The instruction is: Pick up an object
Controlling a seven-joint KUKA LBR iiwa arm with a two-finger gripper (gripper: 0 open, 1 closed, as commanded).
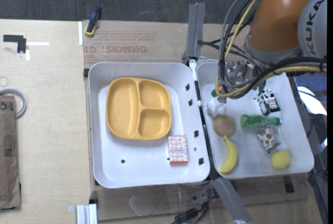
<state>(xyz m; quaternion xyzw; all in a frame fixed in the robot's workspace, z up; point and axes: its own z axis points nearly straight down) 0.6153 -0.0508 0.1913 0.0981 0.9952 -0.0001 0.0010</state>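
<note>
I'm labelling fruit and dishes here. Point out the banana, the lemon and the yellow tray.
banana (pixel 229 156): camera view, mid-body.
lemon (pixel 280 160): camera view, centre.
yellow tray (pixel 123 108): camera view, large left compartment.

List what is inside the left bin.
The left bin holds a yellow divided plate lying flat, its three compartments bare, and a small red-and-white box beside the plate's near right corner. Whatever lies beneath the plate is covered.
</note>
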